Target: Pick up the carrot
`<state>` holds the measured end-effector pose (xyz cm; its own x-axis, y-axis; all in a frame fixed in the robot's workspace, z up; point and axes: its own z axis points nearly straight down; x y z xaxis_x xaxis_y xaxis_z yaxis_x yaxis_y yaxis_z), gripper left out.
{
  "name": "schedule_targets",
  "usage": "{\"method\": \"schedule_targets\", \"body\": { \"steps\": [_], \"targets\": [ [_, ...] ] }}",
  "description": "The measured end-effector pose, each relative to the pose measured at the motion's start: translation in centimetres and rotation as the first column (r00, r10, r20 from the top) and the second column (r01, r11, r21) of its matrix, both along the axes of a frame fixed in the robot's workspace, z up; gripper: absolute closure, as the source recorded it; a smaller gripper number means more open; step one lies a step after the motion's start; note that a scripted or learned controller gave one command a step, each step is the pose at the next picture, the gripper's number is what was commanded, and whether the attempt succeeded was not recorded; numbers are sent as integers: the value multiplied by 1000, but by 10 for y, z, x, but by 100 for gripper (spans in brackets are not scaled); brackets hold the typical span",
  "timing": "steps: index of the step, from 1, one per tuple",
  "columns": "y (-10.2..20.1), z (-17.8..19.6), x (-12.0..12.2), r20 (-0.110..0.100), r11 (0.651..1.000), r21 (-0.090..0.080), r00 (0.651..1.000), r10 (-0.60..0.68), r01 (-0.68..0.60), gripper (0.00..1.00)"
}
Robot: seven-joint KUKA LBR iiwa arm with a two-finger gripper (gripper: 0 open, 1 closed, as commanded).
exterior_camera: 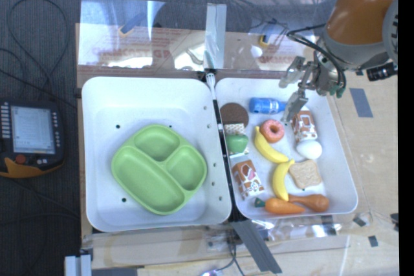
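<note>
The carrot (283, 207) is orange with a green stub at its left end. It lies flat along the near wall of the right bin (346, 168), just below a banana and a small carton. My gripper (288, 100) hangs over the far part of that bin, above the blue can (266, 105) and the pink donut (273, 130), well away from the carrot. Its fingers are open and spread, with nothing between them.
Around the carrot lie a brown drumstick (315, 202), a bread slice (305, 172), two bananas (281, 180), a carton (248, 178), an egg (310, 150) and a green fruit (237, 143). The left bin (97, 106) holds a green divided plate (160, 169).
</note>
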<state>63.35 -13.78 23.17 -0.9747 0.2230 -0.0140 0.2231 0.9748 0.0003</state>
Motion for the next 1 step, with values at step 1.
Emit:
{"method": "schedule_targets", "body": {
  "steps": [1],
  "targets": [
    [20,-26,-105,-18,1000,3,1000,21,-21,0]
  ]
}}
